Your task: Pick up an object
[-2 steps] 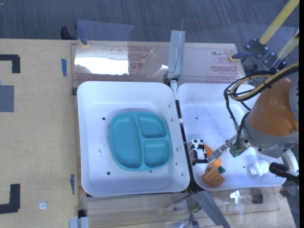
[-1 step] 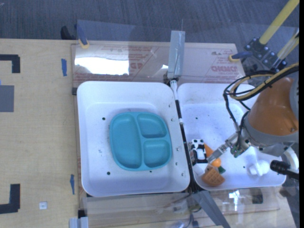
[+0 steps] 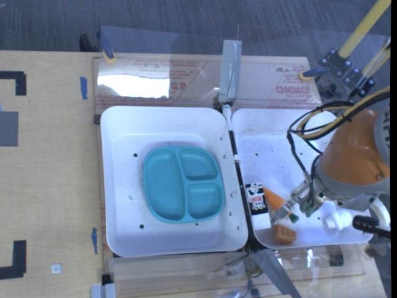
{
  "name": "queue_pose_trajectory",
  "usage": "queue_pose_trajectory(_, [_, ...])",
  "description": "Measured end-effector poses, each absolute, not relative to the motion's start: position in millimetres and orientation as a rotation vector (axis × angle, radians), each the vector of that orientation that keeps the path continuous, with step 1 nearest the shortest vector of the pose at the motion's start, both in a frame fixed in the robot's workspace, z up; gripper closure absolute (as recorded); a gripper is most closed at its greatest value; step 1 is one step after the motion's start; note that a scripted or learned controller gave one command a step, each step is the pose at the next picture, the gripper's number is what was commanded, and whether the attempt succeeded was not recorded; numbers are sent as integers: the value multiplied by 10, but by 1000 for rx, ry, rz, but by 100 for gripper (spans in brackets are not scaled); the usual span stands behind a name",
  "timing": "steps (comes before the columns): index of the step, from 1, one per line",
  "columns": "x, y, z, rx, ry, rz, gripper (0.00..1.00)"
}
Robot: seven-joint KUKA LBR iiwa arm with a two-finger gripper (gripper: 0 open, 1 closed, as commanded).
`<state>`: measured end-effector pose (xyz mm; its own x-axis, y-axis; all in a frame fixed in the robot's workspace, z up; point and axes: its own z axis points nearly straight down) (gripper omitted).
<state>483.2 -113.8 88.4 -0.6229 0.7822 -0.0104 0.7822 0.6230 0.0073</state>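
Orange block, carton in right bin; teal tray in left bin.

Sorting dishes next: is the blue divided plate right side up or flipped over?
Right side up: the plate in the left bin shows its three hollows facing up.

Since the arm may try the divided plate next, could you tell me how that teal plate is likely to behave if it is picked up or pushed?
The teal plate looks like moulded plastic, so probably stiff and fairly light. It lies flat in the left bin, so it is unlikely to roll or tip. Its smooth, low rim may slide away when pushed and give the tool little to pinch.
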Motion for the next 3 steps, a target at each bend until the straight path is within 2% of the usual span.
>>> queue_pose_trajectory(1, [4852, -1139, 1001, 1357, 2812, 6, 100])
queue_pose_trajectory(2, [4819, -639, 1872, 1429, 2790, 7, 100])
queue_pose_trajectory(3, [5482, 44, 2299, 1629, 2682, 7, 100])
